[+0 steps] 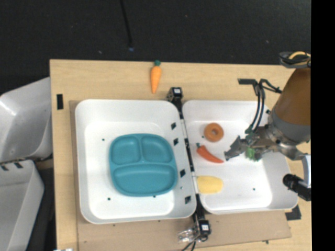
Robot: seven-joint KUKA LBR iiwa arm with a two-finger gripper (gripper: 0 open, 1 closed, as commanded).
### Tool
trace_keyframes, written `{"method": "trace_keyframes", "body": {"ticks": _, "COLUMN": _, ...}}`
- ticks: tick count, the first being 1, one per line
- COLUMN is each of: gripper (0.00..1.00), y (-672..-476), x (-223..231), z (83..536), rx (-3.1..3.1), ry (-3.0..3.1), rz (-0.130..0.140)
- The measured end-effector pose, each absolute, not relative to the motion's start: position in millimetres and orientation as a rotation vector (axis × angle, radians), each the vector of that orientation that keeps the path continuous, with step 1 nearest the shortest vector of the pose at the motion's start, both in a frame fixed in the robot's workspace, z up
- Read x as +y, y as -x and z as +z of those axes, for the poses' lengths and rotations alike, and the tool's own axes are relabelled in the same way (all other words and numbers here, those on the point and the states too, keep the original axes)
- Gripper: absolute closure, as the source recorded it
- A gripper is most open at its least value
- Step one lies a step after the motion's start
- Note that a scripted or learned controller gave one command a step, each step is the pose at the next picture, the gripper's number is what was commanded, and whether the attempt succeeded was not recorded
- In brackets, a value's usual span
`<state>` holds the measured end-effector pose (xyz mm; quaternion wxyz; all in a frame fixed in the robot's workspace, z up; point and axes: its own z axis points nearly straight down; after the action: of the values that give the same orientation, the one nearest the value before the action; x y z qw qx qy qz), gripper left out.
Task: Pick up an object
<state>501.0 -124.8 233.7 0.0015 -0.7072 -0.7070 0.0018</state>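
In the right bin (pixel 246 200) lie an orange-brown ring like a doughnut (pixel 213 132), a red chili pepper (pixel 209 155) and a pale yellow lump (pixel 209 184). My gripper (pixel 234 150) hangs over the middle of this bin, just right of the pepper's tip and below-right of the ring. Its dark fingers point left toward the pepper. Nothing shows between them. A small green thing (pixel 254 153) sits close under the wrist, partly hidden by it.
The left bin (pixel 91 203) holds a teal divided plate (pixel 143 164). A toy carrot (pixel 155 77) lies on the bench behind the bins. Black clips (pixel 175 93) mark the seam between the bins. Cables (pixel 257 103) loop above the arm at right.
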Motion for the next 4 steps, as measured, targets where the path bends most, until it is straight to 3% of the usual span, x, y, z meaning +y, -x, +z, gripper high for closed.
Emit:
{"method": "trace_keyframes", "body": {"ticks": 2, "gripper": 0.00, "y": -500.5, "x": -122.0, "z": 128.0, "rx": -2.219, "ry": 2.220, "rz": 0.005}}
{"method": "trace_keyframes", "body": {"ticks": 3, "gripper": 1.00, "y": -502.2, "x": -123.2, "z": 141.1, "rx": -2.214, "ry": 2.232, "rz": -0.002}}
{"method": "trace_keyframes", "body": {"ticks": 4, "gripper": 1.00, "y": -511.4, "x": -116.8, "z": 194.7, "rx": -2.230, "ry": 2.223, "rz": -0.006}}
